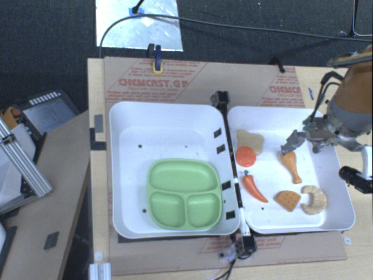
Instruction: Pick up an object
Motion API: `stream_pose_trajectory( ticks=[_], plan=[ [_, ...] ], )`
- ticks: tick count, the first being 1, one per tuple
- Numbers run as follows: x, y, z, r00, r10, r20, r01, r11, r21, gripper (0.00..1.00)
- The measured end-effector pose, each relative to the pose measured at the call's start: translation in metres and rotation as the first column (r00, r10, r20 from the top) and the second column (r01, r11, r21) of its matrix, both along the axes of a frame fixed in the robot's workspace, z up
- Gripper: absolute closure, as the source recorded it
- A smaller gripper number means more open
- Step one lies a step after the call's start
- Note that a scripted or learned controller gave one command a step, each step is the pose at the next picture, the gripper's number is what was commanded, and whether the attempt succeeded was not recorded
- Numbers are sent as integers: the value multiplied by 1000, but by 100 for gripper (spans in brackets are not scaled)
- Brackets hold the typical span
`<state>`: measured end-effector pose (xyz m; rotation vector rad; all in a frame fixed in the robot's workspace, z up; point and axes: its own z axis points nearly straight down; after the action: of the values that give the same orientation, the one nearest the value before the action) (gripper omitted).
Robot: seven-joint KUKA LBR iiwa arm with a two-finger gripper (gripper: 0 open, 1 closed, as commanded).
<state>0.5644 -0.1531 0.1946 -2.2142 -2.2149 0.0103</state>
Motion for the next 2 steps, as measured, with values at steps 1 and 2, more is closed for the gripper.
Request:
stream_pose_trajectory(
  ticks=[1,2],
  plan=[
    [3,0,7,1000,3,13,-3,1000,-2,0],
    [2,9,-39,1000,2,9,-2,1000,-1,0]
  ],
)
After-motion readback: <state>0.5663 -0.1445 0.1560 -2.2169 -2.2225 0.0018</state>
